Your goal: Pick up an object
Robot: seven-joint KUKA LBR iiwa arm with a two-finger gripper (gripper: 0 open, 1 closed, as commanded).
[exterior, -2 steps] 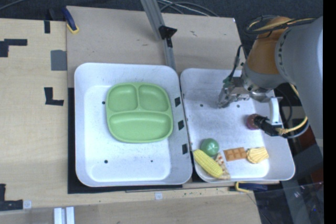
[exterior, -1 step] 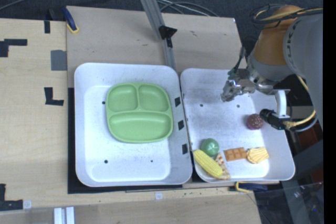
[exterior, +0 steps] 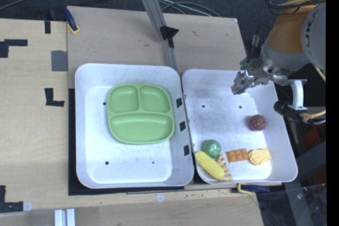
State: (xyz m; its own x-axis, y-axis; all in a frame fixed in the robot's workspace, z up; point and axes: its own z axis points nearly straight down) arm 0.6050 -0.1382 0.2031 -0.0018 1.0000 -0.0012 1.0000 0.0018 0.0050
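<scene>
The right bin (exterior: 212, 92) holds a dark red round toy (exterior: 257, 123) near its right wall. Along its front lie a green ball (exterior: 212, 147), a yellow corn cob (exterior: 210, 164), an orange waffle piece (exterior: 237, 155) and a small yellow ridged piece (exterior: 260, 156). My gripper (exterior: 239, 85) hangs over the bin's far right part, up and left of the red toy. Nothing shows between its fingers.
A green divided plate (exterior: 141, 113) lies in the left bin (exterior: 90, 166). A grey pole (exterior: 150, 0) slants in from the top to the bins' far edge. Cables run across the dark floor behind the bench.
</scene>
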